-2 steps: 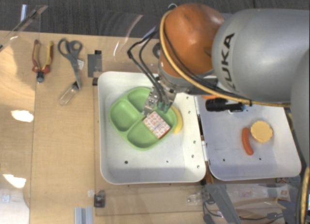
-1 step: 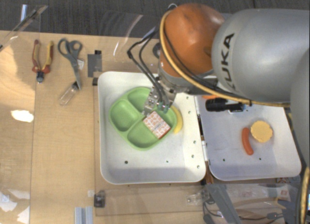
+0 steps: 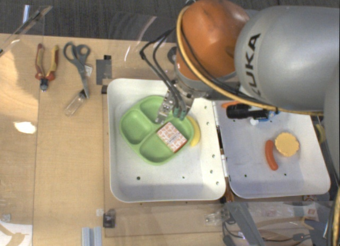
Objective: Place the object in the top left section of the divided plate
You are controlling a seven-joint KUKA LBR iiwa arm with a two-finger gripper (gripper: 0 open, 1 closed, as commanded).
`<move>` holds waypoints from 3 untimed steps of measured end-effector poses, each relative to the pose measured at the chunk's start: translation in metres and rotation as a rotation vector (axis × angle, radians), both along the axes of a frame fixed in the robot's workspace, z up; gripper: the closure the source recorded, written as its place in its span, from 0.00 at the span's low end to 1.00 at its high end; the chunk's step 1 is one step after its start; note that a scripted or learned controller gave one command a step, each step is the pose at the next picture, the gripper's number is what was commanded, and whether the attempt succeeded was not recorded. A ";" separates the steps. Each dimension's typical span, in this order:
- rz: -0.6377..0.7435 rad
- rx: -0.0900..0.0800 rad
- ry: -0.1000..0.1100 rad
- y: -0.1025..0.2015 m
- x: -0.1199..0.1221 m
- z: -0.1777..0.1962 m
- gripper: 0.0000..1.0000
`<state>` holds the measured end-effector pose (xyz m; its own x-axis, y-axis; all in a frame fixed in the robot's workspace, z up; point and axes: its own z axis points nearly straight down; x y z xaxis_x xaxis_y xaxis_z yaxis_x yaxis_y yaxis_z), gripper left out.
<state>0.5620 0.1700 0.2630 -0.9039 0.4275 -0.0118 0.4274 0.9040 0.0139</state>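
Hovering over the green divided plate point(image 3: 151, 130), jaws point(image 3: 171, 109) at its upper right section; patterned card point(image 3: 171, 136) lying just below; jaw opening impossible to tell.

Green divided plate point(image 3: 139, 128), patterned square point(image 3: 171, 136) inside.

A pale wooden bench point(image 3: 58, 160) carries two shallow white bins side by side: the left bin point(image 3: 159, 178) lies directly beneath the gripper point(image 3: 172, 109), the right bin point(image 3: 279, 178) just beyond it. Well left of the gripper, red-handled pliers point(image 3: 44, 65), scissors point(image 3: 78, 61) and a small black block point(image 3: 104, 69) rest on the wood
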 end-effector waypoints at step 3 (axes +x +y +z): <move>0.202 -0.003 -0.002 -0.002 -0.021 -0.032 1.00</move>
